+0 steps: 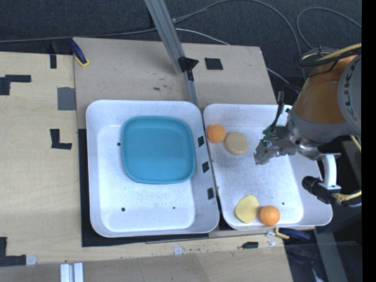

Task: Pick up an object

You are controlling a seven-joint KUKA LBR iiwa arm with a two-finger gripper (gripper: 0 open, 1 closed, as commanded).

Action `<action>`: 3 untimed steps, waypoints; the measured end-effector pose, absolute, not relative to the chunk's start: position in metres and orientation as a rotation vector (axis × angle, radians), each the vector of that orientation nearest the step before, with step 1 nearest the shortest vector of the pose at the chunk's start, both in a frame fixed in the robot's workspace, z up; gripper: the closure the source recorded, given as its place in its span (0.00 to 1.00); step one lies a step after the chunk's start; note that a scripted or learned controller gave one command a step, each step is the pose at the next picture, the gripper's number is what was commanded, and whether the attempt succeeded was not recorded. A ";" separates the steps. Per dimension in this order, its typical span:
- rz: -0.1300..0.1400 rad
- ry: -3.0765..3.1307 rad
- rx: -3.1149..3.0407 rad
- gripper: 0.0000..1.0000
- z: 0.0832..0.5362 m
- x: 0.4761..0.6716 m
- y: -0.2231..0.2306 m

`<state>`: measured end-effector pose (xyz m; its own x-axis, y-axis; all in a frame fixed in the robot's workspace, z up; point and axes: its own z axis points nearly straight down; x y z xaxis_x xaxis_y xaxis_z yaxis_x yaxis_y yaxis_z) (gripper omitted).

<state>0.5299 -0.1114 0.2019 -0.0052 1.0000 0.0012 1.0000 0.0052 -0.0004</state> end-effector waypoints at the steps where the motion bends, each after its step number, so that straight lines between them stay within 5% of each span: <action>1: -0.002 -2.227 -2.215 1.00 0.217 0.533 -0.061; 3: 0.000 -2.226 -2.215 1.00 0.216 0.540 0.055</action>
